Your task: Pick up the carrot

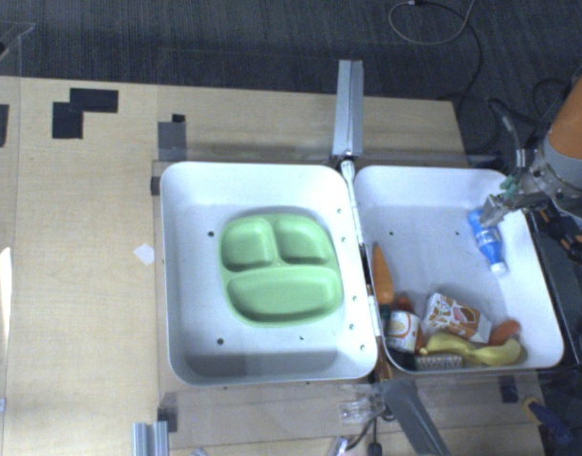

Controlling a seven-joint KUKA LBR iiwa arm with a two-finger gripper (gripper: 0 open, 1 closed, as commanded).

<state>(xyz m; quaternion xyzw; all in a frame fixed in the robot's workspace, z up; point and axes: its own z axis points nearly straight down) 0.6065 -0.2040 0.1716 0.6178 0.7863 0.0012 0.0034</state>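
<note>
Robotics lab: wooden surface [72,255] with black tape markers [82,110], metal frame post [348,112], loose cable [442,17] on dark carpet.

Open bin floor [433,245] stretches left of the jaws; the bottle [486,241] sits just below them. Further down-left, carrot [382,275] hugs the divider, can [402,329], carton [454,318] and banana [476,353] crowding beneath.

The tabletop [72,255] looks like pale, matt wood. Both bins [191,283] appear smooth white plastic with a faint sheen. The green divided tray [279,266] looks matt plastic.
</note>
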